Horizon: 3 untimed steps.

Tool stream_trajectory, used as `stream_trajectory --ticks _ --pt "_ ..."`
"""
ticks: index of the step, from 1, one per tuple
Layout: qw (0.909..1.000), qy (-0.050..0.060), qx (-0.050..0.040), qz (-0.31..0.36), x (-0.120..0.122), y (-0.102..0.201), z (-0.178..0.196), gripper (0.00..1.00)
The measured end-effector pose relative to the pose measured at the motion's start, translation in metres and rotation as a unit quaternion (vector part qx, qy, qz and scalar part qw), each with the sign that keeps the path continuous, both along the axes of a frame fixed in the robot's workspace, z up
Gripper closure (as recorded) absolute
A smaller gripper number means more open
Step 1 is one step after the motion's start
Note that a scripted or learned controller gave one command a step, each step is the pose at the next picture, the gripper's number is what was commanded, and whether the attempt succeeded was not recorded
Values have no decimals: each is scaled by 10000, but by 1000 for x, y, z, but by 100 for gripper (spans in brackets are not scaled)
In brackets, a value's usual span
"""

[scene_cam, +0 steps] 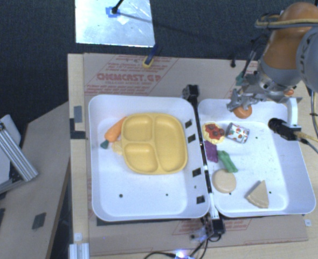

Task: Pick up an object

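Overhead, I saw the metal two-finger gripper (242, 104) sitting atop a round orange ball-like object (243, 111) at the right white plastic bin's (294, 171) far edge; whether it gripped, I couldn't tell. Cardboard (129, 75) read "CHEMCAST GP".

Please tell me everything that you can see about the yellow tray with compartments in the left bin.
The yellow tray is a rounded, plastic-looking plate divided by raised ridges into three compartments: two at the far side, one larger at the near side. It lies flat, slightly rotated, in the middle of the left bin. No food is visible in its compartments. A toy carrot lies against its left edge, and a pale yellowish piece peeks from under that same edge.
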State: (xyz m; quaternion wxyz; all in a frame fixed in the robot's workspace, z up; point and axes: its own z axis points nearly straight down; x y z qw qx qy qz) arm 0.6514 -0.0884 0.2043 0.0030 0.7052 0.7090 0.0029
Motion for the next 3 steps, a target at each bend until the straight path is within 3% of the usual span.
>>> stream_trajectory --ticks 1,3 --pt "10000 18 1 0 1 0 22 100" --pt "10000 49 4 -25 -102 27 33 100"
